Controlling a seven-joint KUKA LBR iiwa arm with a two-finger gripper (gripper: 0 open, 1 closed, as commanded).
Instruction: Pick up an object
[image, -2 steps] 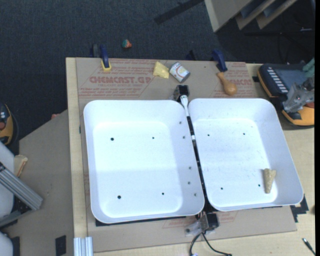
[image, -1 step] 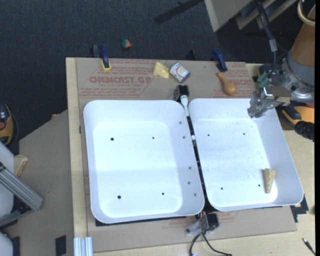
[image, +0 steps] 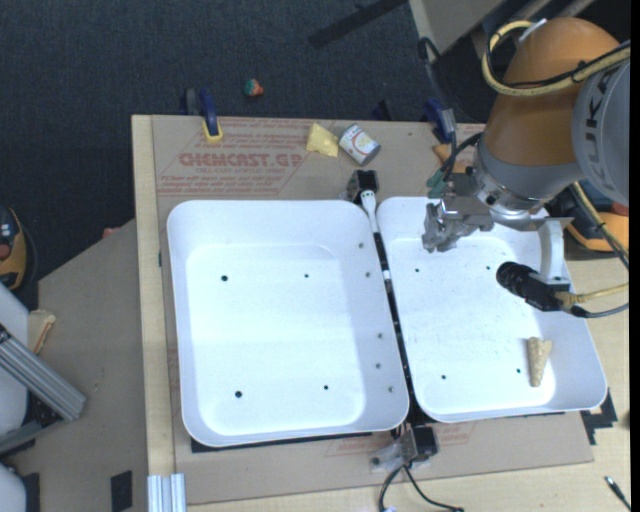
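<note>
Left shallow white plastic bin (image: 200, 300) has nothing in it to grab, just dark dots on the floor. Right shallow white plastic bin (image: 470, 400) holds the only candidate: a small tan cone-shaped object (image: 539, 360), lying near the bin's right edge. Grey two-finger gripper (image: 437, 238) hangs over the right bin's upper left, well apart from the cone; nothing between its tips, open/closed can't tell. Pick not yet done: approach, grasp, lift all left.
</note>
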